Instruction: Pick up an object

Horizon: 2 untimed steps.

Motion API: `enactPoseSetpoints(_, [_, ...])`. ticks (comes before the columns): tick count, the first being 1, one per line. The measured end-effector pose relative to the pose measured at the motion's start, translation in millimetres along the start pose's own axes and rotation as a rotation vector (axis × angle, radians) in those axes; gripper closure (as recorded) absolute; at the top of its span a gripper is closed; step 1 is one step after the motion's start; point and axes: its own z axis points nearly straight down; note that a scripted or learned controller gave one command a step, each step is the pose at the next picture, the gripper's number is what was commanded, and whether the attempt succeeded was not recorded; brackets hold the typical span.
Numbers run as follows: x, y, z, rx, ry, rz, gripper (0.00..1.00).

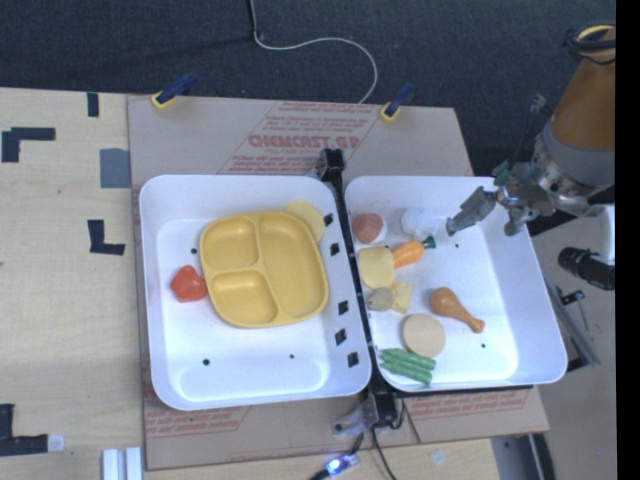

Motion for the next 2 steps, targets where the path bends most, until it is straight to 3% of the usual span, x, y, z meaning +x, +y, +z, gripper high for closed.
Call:
enactPoseSetpoints(1, [63.6,-23.4,141.8,0.016,0.006,-0.003,0.0])
enactPoseSetpoints(2, [158.8,-25.8,67.7,-0.006,0.004,-0.01,0.0])
